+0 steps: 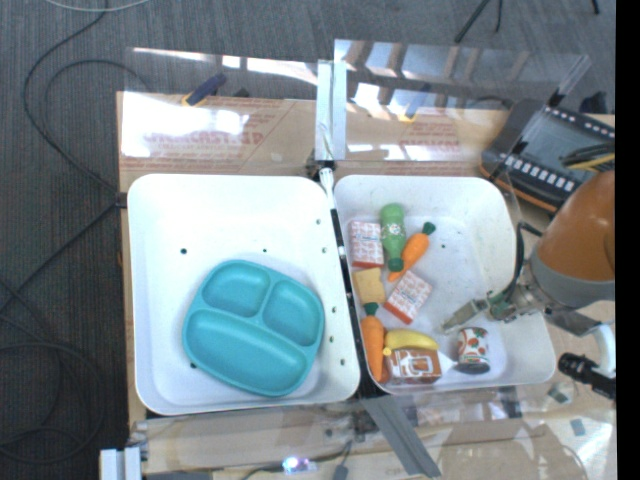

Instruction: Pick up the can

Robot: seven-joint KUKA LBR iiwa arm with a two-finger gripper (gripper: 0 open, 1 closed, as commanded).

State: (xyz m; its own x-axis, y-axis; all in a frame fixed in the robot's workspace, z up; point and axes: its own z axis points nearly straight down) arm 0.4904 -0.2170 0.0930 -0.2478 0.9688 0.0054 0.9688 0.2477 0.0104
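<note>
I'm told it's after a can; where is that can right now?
The can stands in the right bin, near its front right corner, just right of the banana, with the gripper just above it.

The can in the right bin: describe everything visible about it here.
The can is small and short, with a white label bearing red and orange print and a dark rim at its base. It appears to stand upright near the front right corner of the right bin, on the bin floor. It stands just right of the yellow banana, with a small gap. The gripper hovers just above it in the view; whether it touches the can is unclear.
</note>
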